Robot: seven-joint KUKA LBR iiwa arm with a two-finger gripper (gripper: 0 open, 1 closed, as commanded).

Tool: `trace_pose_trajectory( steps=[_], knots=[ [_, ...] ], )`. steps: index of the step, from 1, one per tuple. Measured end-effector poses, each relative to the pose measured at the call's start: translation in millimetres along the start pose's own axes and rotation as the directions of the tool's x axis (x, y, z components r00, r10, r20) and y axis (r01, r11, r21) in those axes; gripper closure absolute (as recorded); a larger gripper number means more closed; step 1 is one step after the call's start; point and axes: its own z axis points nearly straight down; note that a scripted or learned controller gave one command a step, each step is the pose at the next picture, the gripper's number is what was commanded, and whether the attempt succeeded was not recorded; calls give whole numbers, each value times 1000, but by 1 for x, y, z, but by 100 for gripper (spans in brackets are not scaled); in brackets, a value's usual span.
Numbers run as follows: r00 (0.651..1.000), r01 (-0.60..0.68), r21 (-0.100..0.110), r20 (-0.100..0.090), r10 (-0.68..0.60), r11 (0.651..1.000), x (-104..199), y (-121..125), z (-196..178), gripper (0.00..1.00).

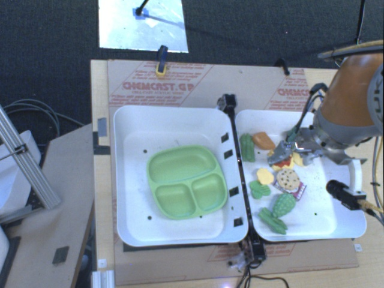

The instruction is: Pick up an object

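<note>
Gripper [287, 153] sits low in the right bin [342, 221], centre-right of frame, just above the cookie [288, 179]. Whether it is apart or together cannot be determined. Left bin [129, 161] contains 1 green tray [187, 182].

Grey arm with orange band [360, 89] cut off at right edge; its wrist hides the shallow white right bin's [336, 221] far corner. Finger state indiscernible.

Bench [102, 95], two white bins [135, 131], printed sheet [198, 83]

Grey arm [348, 128] with orange band [357, 89] and black cable [309, 101].
</note>
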Motion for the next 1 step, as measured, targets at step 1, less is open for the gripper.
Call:
trace_pose_trajectory(
  steps=[1],
  knots=[
    [1000,-1,-8,2,1,1000,0,-51,124,0]
  ],
)
